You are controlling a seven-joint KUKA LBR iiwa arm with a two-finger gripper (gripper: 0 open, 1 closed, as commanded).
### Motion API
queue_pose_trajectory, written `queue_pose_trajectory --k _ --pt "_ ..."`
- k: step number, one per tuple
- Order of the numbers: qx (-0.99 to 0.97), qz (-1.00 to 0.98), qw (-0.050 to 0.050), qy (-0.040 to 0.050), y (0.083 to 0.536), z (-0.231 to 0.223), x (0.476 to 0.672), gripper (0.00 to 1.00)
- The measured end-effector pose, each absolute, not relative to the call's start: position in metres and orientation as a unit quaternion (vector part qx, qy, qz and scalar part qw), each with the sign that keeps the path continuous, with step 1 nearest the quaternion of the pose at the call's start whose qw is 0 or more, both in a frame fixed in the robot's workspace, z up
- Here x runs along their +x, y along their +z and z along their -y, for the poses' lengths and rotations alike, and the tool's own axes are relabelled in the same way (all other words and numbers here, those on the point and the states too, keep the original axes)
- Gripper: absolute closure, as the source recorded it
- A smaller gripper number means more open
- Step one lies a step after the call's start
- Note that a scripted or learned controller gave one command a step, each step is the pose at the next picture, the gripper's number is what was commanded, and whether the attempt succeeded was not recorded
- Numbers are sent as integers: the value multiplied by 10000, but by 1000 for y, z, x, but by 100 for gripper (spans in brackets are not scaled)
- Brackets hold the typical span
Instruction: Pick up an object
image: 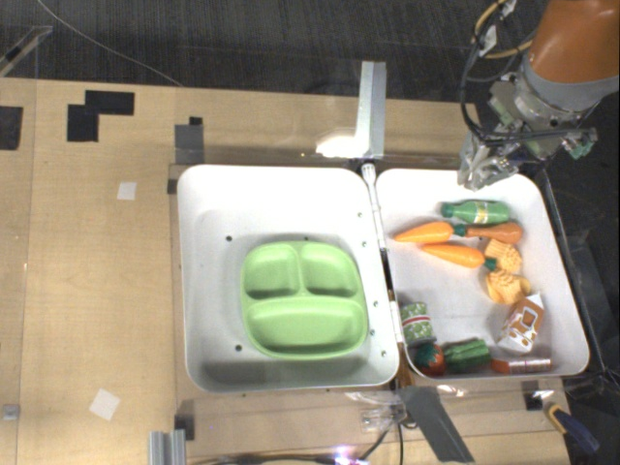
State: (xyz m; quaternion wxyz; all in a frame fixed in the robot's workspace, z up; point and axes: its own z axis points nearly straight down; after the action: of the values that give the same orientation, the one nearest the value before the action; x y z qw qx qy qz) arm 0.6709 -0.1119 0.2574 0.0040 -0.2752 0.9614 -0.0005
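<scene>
My gripper hangs over the far edge of the right bin, its metal fingers pointing down with nothing visible between them. Just below it in that bin lie a green bottle, two orange carrots, and another carrot. Further toward the front sit a tan pastry piece, a small brown-and-white carton, a green-labelled can, a dark green vegetable and a red item.
The left bin holds a green sectioned plate. A metal post stands behind the seam between the bins. Black cables loop beside the arm's wrist. Wooden bench extends to the left.
</scene>
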Motion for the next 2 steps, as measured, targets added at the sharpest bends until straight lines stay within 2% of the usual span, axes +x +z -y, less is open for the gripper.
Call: queue_pose_trajectory --k 2 --pt "-2749 -9614 123 -12 279 109 677 100"
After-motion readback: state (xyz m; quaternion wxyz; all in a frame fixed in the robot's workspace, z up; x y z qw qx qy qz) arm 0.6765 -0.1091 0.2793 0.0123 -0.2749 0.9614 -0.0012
